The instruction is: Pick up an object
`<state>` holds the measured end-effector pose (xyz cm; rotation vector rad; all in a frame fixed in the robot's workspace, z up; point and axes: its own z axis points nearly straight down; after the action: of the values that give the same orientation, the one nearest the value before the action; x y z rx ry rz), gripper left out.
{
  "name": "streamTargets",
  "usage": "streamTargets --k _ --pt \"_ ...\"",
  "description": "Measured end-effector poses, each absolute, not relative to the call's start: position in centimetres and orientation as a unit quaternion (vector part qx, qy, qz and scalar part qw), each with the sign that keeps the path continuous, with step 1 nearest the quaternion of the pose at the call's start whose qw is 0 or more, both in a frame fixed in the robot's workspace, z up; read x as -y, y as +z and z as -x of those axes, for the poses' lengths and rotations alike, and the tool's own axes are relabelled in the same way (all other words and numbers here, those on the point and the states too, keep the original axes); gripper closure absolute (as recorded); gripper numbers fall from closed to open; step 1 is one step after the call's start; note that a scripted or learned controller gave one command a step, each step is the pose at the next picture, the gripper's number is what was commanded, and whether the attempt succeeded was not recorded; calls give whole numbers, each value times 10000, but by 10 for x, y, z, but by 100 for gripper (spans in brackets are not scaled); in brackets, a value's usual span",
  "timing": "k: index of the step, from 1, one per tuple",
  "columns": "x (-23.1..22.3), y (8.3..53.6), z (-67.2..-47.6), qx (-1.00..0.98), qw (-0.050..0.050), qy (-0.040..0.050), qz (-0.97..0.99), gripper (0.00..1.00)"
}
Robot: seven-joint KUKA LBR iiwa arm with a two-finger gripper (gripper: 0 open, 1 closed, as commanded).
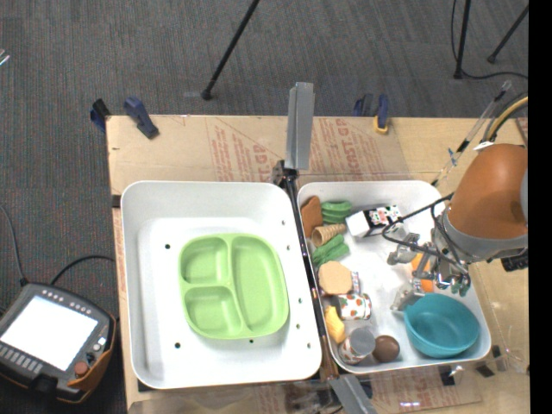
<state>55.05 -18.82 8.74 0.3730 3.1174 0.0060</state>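
Green divided plate (233, 285) matt plastic; teal bowl (442, 326) smooth plastic; bench (216, 145) cardboard.

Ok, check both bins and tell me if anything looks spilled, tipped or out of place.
Nothing looks spilled or broken. The green divided plate lies flat in the left bin. The small items are crowded along the right bin's left side, beside the upright teal bowl. The gripper hangs just above that bowl.

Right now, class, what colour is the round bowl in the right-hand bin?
Teal blue: the round bowl shows best in the camera view, near the right bin's front corner.
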Motion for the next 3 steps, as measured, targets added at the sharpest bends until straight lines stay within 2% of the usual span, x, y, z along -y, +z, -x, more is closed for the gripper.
streamTargets --k 1,2,3 --pt "214 86 -619 -9909 -38 3 -1342 0" --pt "210 88 -573 -9815 7 7 -1913 0" --pt "180 88 -513 -9807 1 46 -1952 0"
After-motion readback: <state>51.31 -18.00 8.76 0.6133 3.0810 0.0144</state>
